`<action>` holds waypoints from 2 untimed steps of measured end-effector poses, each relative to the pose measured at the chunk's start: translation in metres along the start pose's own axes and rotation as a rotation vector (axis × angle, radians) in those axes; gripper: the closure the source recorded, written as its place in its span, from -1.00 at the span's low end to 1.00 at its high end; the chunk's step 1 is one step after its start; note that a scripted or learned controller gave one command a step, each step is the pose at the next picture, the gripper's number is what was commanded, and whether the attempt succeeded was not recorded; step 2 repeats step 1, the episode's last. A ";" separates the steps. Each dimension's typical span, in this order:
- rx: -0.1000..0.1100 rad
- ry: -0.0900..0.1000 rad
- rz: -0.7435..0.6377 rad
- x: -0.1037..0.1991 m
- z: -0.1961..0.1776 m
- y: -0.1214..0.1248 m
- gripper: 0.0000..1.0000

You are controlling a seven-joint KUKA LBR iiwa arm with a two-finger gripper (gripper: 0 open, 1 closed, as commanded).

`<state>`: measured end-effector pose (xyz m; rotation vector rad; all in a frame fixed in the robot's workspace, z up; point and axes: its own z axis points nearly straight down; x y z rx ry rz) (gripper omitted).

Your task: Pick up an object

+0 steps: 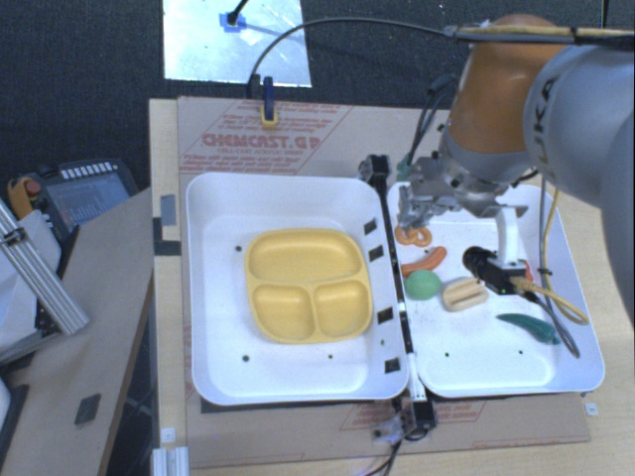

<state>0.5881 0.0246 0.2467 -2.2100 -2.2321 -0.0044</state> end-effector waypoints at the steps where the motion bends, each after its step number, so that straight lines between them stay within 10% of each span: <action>1: 0.000 0.000 0.000 0.056 0.018 0.008 1.00; 2: 0.000 0.000 0.000 0.056 0.018 0.008 1.00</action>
